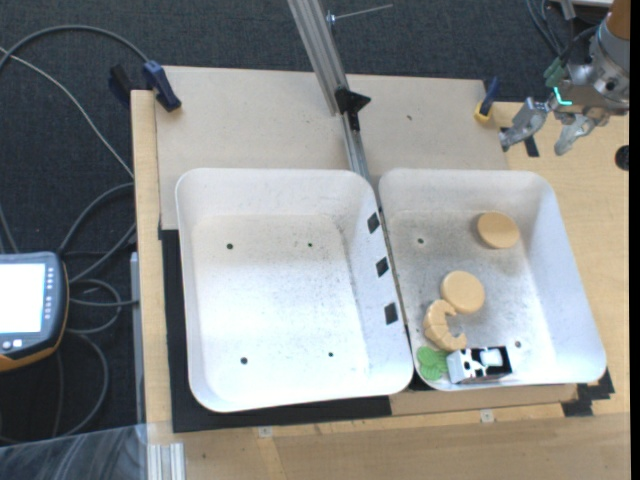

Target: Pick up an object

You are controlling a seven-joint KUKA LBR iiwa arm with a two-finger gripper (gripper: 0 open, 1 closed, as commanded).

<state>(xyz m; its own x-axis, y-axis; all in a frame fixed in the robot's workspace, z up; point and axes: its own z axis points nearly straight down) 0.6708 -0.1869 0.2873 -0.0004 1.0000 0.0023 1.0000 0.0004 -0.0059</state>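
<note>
Objects for picking: five items, all in the right-hand bin (560, 268), lower right of the frame. Round tan disc (497, 230) in the bin's upper part, lying flat. Second tan disc (463, 292) near the bin's centre, lying flat; neither disc shows a long axis. Tan crescent piece (443, 325) just below the second disc and touching it, its curve opening to the right. Green round piece (432, 364) at the bin's lower left corner, partly hidden. Black-and-white box (478, 364) just beside the green piece, long axis running left to right along the bin's lower wall.

Surface: pale wooden counter (250, 118); left-hand bin (200, 198) speckled with dark marks; dark carpeted floor (70, 8) with grey cables; handheld screen unit (28, 308) at the left edge; metal rail (320, 48) slanting down from the top centre.

Claw (542, 136): upper right of the frame, above the counter beyond the right-hand bin; fingers spread apart, nothing between them, touching nothing.
</note>
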